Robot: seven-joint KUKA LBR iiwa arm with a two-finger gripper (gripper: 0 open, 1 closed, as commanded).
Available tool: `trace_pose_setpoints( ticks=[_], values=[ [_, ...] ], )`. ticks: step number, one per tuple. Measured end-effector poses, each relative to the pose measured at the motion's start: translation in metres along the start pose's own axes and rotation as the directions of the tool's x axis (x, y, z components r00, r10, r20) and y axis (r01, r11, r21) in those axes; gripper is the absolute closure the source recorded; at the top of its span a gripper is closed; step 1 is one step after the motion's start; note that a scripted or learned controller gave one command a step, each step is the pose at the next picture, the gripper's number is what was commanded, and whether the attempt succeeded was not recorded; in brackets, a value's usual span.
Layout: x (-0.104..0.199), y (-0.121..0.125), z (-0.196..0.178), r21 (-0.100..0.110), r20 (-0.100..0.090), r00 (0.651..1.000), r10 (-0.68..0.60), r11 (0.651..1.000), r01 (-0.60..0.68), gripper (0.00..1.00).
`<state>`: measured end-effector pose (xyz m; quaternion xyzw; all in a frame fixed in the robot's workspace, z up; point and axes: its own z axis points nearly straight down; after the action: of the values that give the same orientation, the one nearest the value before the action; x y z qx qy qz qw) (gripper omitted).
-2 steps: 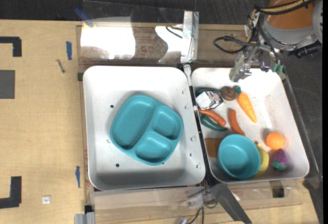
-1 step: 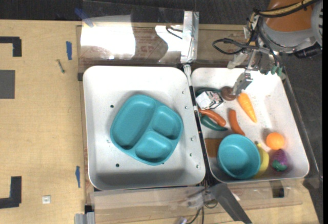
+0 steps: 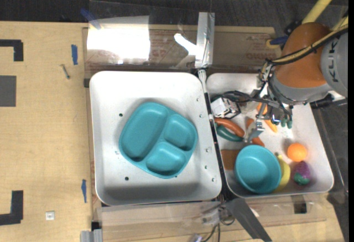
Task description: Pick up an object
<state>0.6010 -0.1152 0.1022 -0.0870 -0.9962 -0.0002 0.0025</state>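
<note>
The arm (image 3: 310, 63) is reaching in over the back right corner of the right bin (image 3: 323, 149), its orange band sitting above the grey wrist. The gripper (image 3: 255, 134) is hanging low over the middle of that bin, tangled up in black cables and small coloured fittings, so whether it is open or closed is something I cannot tell from here. I cannot see anything held in it.

Under and just beside the gripper, near the right bin's left wall, an orange and green object (image 3: 229, 129) is lying on the bin floor; its shape is too cluttered to name. Towards the front edge of the same bin a teal bowl (image 3: 257, 168) is sitting upright, and a yellow banana-like piece (image 3: 284, 169) is curling along its right side, touching it. Just right of that, an orange ball (image 3: 297, 152) is resting near the right wall, and a small purple and green thing (image 3: 301, 173) is lying close in front of it, in the front right corner.

The left bin (image 3: 105, 97) is carrying one item: a teal divided plate (image 3: 157, 138) with three compartments, lying tilted a bit in the middle of the bin floor, well apart from the walls. Behind both bins a clear plastic sheet (image 3: 144, 41) is catching a bright glare.
</note>
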Motion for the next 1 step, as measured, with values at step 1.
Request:
trace_pose_setpoints(
  ticks=[1],
  values=[
    [0.0247, 0.0008, 0.0122, -0.002, 0.020, 0.997, 0.072, 0.997, -0.072, 0.00]
  ],
)
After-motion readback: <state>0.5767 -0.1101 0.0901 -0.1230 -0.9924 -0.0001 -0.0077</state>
